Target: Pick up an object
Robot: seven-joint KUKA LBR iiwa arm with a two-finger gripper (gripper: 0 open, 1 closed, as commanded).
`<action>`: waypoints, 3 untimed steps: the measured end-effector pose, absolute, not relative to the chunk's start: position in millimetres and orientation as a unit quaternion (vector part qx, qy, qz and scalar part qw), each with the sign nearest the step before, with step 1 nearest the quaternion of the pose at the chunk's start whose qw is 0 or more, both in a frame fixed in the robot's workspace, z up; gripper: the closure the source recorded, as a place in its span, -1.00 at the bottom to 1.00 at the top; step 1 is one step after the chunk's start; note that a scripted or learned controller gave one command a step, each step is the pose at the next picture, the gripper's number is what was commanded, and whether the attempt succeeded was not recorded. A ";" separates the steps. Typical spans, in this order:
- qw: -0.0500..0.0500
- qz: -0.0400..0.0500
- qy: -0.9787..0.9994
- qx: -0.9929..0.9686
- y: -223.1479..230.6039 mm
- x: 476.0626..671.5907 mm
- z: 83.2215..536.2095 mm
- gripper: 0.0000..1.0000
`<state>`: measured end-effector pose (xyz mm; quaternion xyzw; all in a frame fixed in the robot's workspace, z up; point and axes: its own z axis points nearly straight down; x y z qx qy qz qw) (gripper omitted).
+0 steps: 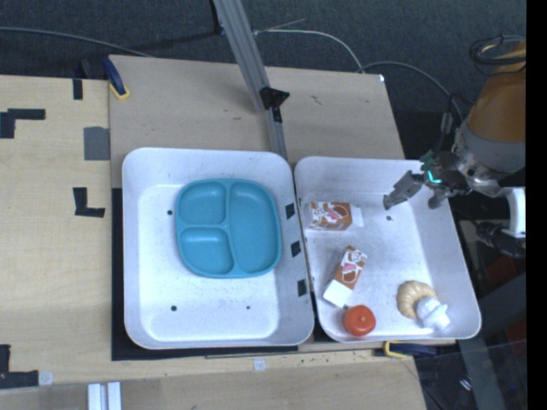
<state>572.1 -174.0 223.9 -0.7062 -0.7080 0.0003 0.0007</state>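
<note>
hovering jaws open, snack packet well left

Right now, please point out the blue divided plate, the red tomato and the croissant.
blue divided plate (pixel 229 227): camera view, on the central ridge between its compartments.
red tomato (pixel 360 320): camera view, on its top.
croissant (pixel 415 296): camera view, on its tan middle.

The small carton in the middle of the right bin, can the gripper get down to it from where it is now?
Probably yes: the small carton lies apart from its neighbours, and the gripper hangs above the same bin's far right side.
</note>
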 end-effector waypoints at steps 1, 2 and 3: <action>0.003 0.002 -0.708 -0.706 -172.7 578.3 162.3 -1.00; 0.002 0.002 -0.708 -0.706 -166.0 580.5 116.0 -1.00; 0.000 0.001 -0.708 -0.706 -165.4 580.2 87.4 -1.00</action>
